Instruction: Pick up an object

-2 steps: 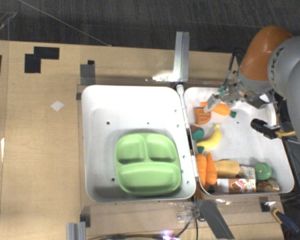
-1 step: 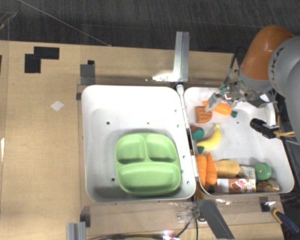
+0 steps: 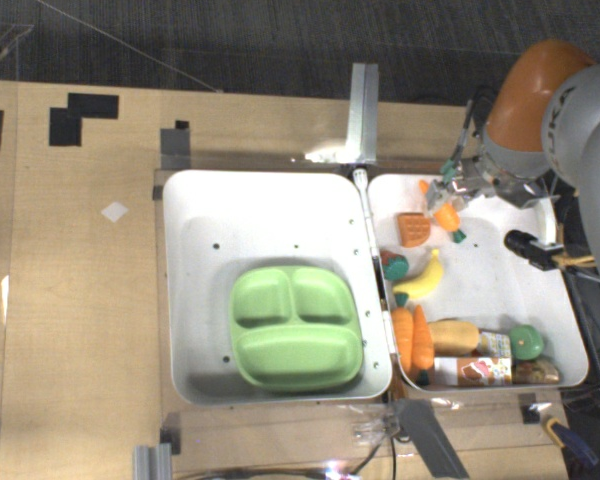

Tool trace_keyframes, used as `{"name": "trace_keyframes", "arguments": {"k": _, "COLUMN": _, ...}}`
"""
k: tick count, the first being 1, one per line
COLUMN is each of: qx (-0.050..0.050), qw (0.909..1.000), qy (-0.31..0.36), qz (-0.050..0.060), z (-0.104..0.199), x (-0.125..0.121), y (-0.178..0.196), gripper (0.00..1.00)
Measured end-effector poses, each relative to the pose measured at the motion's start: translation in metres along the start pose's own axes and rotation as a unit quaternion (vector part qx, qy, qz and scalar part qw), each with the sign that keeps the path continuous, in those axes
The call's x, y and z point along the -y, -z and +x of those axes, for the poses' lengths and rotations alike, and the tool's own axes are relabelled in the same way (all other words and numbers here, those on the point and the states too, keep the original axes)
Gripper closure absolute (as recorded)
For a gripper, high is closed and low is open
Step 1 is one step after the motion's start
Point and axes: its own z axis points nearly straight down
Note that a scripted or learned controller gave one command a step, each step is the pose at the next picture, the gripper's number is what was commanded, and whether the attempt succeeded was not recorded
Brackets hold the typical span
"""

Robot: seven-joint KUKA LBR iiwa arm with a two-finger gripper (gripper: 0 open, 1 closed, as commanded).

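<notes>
1. Grey metal gripper (image 3: 450, 190) hangs at the right white bin's (image 3: 480, 298) twelve-o'clock edge; whether its claw is released or clenched, I cannot tell.
2. Small orange carrot-shaped toy (image 3: 446, 216) lies just below it, at its six o'clock, not visibly between any fingers.
3. Orange ridged square block (image 3: 414, 230) sits at the carrot's eight o'clock, a yellow plastic banana (image 3: 423, 276) further down.
4. Green three-compartment plastic plate (image 3: 295, 325) rests in the left white bin (image 3: 210, 218), toward six o'clock.
</notes>
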Motion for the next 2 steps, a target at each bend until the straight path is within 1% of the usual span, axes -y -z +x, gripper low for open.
{"name": "trace_keyframes", "arguments": {"k": 1, "qx": -0.002, "qw": 0.9996, "qy": 0.026, "qz": 0.014, "z": 0.065, "x": -0.008, "y": 0.093, "gripper": 1.00}}
{"name": "trace_keyframes", "arguments": {"k": 2, "qx": -0.004, "qw": 0.9915, "qy": 0.129, "qz": 0.014, "z": 0.084, "x": -0.020, "y": 0.074, "gripper": 1.00}}
